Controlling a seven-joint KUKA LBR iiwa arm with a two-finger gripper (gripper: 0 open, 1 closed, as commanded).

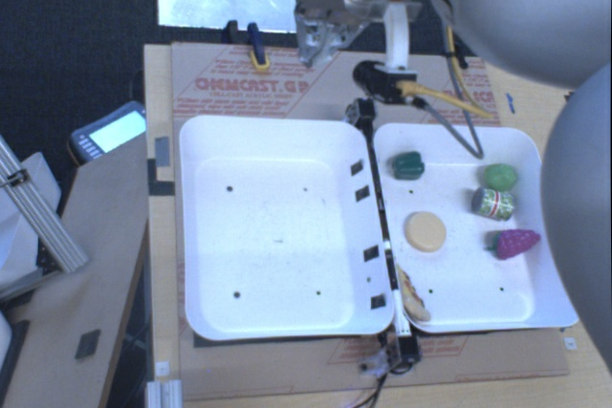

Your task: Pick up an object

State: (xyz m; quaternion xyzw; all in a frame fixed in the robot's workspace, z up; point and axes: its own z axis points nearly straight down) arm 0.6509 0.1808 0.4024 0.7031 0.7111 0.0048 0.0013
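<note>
Your grey arm's gripper (320, 41) hangs high over the far edge of the table (287, 76), above the printed cardboard sheet beyond the two shallow white bins; you cannot tell from this angle how far its fingers stand apart, and nothing shows between them. The left white bin (196, 205) lies just beside the right white bin (535, 301), their rims touching along the middle seam. In the right bin: a dark green pepper-shaped toy (407, 165) near the far left corner, a light green rounded toy (499, 176) toward the far right, a small green-and-white can (492, 203) on its side just beside and below that, a purple grape-cluster toy (516, 243) nearer the front right, a pale tan round disc (426, 231) mid-bin, and a tan bread-like piece (414, 300) against the seam at the front. All are well apart from the gripper.
</note>
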